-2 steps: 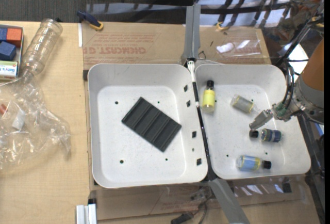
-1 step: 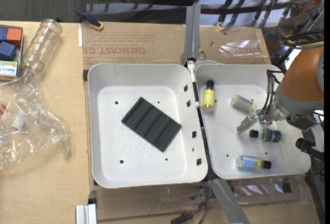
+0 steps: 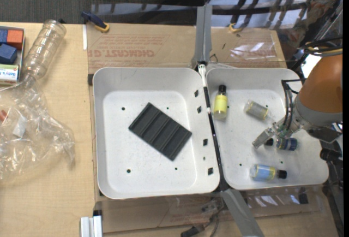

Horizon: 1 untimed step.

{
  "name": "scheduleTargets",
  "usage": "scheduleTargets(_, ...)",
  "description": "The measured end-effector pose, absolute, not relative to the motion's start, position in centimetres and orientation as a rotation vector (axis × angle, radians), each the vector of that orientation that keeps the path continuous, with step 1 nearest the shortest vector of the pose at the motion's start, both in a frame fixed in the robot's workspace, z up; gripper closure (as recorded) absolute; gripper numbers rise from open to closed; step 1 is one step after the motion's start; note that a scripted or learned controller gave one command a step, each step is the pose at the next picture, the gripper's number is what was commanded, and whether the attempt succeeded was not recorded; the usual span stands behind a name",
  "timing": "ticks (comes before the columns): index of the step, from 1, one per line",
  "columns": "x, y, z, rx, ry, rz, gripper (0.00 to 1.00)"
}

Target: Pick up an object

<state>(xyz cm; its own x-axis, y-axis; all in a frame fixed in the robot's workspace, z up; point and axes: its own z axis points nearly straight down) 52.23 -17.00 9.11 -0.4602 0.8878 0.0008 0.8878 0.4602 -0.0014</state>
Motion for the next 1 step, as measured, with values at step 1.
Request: scheduleTargets(1, 52.23, -16.99, 9.96, -1.633, -2.681, 0.0, 1.0)
